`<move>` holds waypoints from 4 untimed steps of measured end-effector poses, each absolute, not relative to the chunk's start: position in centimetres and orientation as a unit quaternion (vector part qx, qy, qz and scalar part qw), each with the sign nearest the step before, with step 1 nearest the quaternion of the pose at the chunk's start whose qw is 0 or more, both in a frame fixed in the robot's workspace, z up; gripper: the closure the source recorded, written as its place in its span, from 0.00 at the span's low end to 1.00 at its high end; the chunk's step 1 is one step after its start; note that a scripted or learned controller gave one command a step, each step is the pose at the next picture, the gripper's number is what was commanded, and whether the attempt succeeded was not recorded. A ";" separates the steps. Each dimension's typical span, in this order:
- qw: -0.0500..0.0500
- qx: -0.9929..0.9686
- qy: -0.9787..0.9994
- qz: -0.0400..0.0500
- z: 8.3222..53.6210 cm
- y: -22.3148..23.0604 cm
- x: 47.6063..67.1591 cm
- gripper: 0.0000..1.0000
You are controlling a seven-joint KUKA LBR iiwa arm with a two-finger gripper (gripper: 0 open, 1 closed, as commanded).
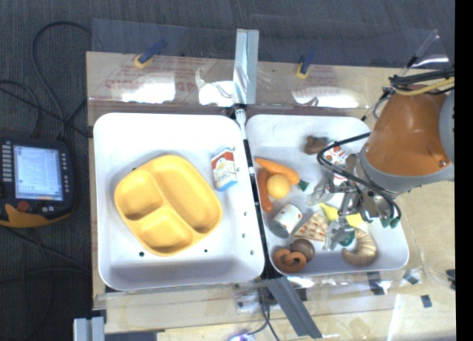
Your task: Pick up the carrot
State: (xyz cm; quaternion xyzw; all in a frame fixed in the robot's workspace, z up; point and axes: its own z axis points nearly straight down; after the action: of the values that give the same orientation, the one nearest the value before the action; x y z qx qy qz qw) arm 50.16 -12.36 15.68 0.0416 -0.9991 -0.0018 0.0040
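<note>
The carrot (276,169), at ten o'clock from the gripper (341,223), looks light, stiff and smooth; grip mid-length. I cannot tell the jaws' state.

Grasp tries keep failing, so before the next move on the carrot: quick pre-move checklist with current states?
1. Target located: ok. The orange tapered carrot lies in the right white bin, near its left wall.
2. Carrot free of neighbours: not ok. A yellow-orange round fruit sits against it.
3. Gripper over target: not ok. The two-finger gripper hangs over the lower right of the bin, by the yellow wedge and the brown croissant.
4. Gripper carrying nothing: cannot tell.
5. Drop area: ok. The yellow divided plate sits flat in the left white bin.
</note>
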 end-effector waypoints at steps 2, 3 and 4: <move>-0.007 0.094 -0.996 0.002 9.1 -9.7 63.6 0.00; -0.012 0.094 -0.995 0.006 10.5 -9.8 63.9 1.00; -0.007 0.075 -0.997 0.001 19.0 -7.5 64.1 1.00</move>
State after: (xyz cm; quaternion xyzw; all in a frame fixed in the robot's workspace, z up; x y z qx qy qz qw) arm 64.09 -7.52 19.03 0.0753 -0.9971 0.0010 -0.0072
